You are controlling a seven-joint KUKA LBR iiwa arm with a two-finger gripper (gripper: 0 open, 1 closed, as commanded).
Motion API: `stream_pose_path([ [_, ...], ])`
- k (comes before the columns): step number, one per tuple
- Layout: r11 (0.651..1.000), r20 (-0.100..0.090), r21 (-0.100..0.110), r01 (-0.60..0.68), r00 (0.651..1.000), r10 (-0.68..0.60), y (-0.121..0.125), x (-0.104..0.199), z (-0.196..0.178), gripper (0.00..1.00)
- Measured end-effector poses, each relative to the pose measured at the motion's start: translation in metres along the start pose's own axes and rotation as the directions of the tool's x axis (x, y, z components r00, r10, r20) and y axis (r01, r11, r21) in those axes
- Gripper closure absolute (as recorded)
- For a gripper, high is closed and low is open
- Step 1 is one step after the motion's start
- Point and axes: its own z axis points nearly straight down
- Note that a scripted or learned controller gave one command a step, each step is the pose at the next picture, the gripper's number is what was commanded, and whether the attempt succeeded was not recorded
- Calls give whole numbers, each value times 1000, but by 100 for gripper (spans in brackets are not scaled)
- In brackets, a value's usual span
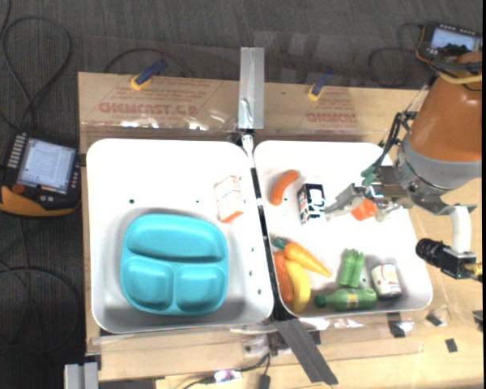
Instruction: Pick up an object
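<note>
Overhead, gripper (363, 203) low in the right bin (405, 225), fingers closed on a small orange object (362, 211), one black-and-white box (311, 200) just beside, one carrot (301, 255), one green bottle (346, 300), one can (386, 279), left bin (105, 217) with one teal tray (175, 262).

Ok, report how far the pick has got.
Done: the arm has reached into the right bin, its claw low beside an orange object. In hand: the approach; no grip can be confirmed. Left: closing on something and lifting. The carrot, green bottle and small can lie untouched.
</note>
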Motion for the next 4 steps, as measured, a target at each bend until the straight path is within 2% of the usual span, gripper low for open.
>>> stream_pose_path([
  [1, 992, 0, 1, 124, 992, -124, 23, 50, 71, 0],
  [2, 974, 2, -3, 226, 974, -226, 88, 17, 152, 0],
  [3, 955, 10, -16, 297, 955, -297, 1, -10, 169, 0],
  [4, 955, 9, -20, 297, 955, -297, 3, -9, 159, 100],
])
